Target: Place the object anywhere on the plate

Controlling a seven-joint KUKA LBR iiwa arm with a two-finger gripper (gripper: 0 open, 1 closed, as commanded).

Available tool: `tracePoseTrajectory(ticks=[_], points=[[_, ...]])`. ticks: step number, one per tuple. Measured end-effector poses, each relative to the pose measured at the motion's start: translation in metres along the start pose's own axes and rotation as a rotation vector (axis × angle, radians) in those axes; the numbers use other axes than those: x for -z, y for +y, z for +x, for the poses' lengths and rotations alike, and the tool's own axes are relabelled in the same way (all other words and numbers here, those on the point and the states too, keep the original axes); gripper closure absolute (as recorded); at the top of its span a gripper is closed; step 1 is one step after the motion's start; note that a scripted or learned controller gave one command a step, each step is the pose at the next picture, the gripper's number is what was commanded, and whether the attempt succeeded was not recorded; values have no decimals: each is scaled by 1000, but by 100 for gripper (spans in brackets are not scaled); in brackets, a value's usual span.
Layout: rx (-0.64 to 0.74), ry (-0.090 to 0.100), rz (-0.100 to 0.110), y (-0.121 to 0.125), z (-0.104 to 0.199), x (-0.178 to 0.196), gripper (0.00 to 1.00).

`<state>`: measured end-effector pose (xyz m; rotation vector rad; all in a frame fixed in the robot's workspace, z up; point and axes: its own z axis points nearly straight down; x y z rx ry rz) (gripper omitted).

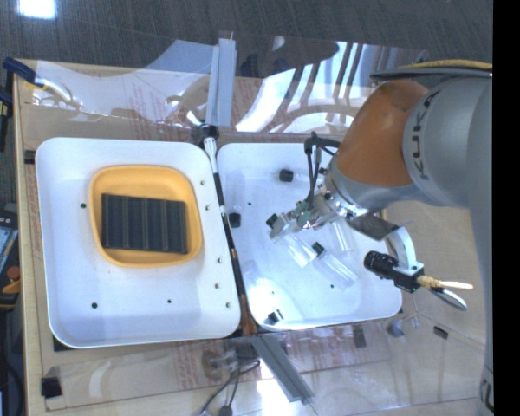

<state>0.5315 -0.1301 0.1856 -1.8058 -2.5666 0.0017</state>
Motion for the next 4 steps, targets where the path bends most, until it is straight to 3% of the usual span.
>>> tracePoseTrajectory(ticks=[1, 2, 3, 4], points=[[20, -2, -2, 26, 10, 65, 100], [20, -1, -2, 26, 10, 64, 0], [295, -1, 0, 57, 71, 40, 0], [383, -2, -1, 98, 92, 5, 0]])
